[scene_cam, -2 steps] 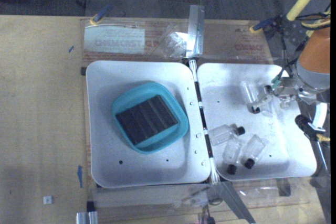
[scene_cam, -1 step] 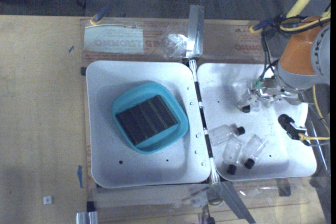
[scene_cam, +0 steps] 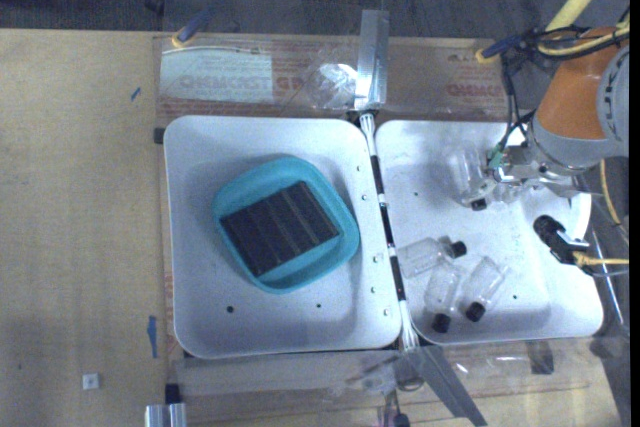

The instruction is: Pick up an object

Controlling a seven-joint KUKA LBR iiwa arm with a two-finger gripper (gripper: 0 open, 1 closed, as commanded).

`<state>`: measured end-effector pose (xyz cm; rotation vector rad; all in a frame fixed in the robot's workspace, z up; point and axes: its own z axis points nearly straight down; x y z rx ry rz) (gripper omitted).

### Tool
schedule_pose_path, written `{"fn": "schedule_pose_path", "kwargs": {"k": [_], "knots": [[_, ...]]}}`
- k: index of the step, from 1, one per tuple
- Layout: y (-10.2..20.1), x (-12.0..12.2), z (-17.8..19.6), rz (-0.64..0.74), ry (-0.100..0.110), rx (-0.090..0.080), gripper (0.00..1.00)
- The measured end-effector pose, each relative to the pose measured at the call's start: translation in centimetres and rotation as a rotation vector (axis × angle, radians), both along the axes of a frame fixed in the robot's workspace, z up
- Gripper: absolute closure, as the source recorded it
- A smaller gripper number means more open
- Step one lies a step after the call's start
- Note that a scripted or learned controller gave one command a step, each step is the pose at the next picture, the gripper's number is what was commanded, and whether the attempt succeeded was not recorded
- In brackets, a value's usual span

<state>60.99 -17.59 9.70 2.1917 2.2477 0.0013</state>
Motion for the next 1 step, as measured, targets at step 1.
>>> {"fn": "schedule_pose_path", "kwargs": {"k": [1], "knots": [[9.27,-0.11,9.58,-0.066,0.003,0.001,1.0]]}}
